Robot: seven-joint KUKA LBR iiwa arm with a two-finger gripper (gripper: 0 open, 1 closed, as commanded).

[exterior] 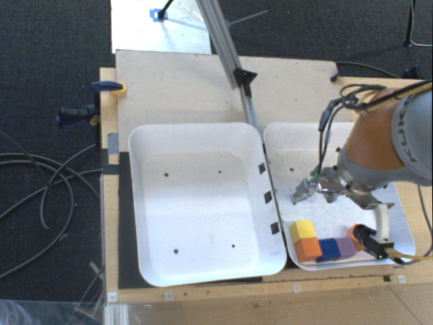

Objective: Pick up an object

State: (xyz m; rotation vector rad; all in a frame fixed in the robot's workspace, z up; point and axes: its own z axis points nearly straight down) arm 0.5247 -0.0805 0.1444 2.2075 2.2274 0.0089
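**Asker:** Which step are you at?

**Arm:** The approach, as I judge it. My two-finger gripper hangs over the bare floor of the right shallow white plastic bin, near its middle. None of the blocks is in it.

**Asker:** Released or clenched?

**Arm:** I cannot tell. From this slant the tip is only a grey shape.

**Asker:** Where is the thing to pick?

**Arm:** In a huddle at that bin's near edge, apart from my gripper. A small yellow cube sits touching a small orange cube. Beside those, a small blue cube and a pale purple block run in a row along the rim. Any one would serve.

**Asker:** And the next move?

**Arm:** I would travel toward that near edge and come down on the yellow cube, since it lies nearest me with its far side clear. The blocks are packed close, so I must line up across the cube's free sides, or I will catch its orange neighbour or the bin wall.
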